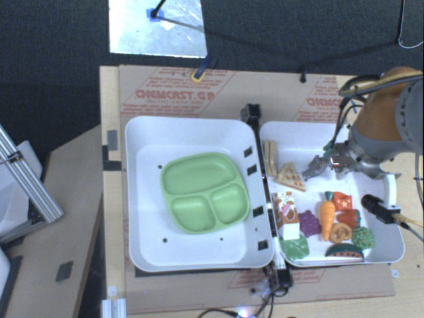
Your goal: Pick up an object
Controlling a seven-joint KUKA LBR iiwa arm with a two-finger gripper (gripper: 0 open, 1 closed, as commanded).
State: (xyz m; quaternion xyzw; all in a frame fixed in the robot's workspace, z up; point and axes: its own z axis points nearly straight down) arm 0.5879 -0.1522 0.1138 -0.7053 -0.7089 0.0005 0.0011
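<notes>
The right bin (397,250) holds several toy foods. A tan triangular wedge (290,176) lies near its left wall, with pale sticks (270,158) just behind it. An orange carrot (327,218), a red piece (342,201), purple grapes (309,222), a green piece (295,246) and a watermelon slice (344,250) lie toward the front. My gripper (317,168) hangs low in the back of this bin, just right of the wedge. Nothing shows in its grasp.
The left bin (142,244) holds a green divided plate (202,192). A black hinged divider (260,177) runs between the bins. The grey arm (384,128) reaches in from the right over the right bin's back corner, and a black fitting (377,207) juts out near the bin's right wall.
</notes>
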